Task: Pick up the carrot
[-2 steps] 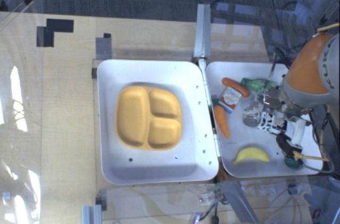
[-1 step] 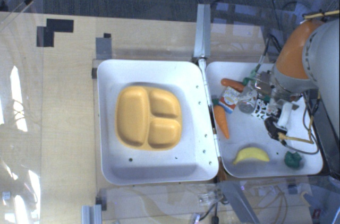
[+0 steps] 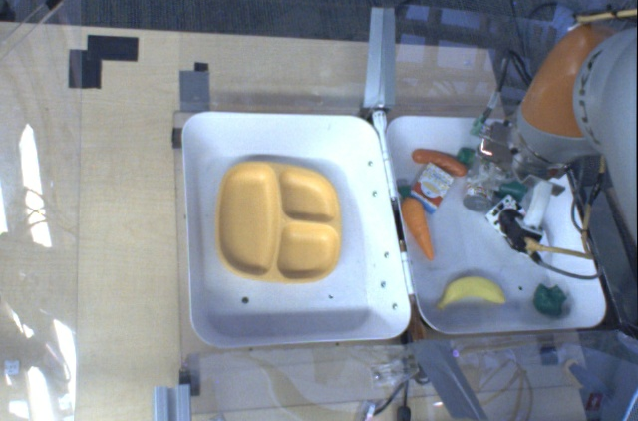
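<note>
Curved banana (image 3: 473, 290) (smooth); tapered carrot (image 3: 417, 226) beyond.

The arm (image 3: 608, 90) is smooth and rounded, with a pale grey shell. A broad orange band (image 3: 553, 95) wraps it just above the wrist, glossy and dome-shaped. Below that the wrist narrows into a cluttered head of small metal, black and white parts, with a green spot and thin dark cables looping beside it. The pincer (image 3: 490, 193) looks silvery and blurred.
</note>
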Available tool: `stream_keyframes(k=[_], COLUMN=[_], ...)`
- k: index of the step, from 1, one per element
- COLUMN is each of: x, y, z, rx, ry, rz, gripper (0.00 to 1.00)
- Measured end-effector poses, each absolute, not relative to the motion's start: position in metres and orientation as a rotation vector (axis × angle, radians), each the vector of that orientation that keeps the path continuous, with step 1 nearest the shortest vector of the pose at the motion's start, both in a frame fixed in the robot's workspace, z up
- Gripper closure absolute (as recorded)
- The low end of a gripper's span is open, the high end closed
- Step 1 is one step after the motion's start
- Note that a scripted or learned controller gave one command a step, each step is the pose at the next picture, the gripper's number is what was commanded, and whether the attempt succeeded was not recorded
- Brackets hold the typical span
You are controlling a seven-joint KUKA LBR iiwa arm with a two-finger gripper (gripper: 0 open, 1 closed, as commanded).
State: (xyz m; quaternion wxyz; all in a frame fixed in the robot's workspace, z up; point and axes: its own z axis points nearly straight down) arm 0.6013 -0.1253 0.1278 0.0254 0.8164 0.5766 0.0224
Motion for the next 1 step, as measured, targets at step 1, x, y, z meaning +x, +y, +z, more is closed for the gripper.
stream_keyframes(k=[1], x=[0.5162], y=[-0.0095], z=[0.1849], rx=[2.709], ry=[1.591], rz=[0.005], gripper=[1.0])
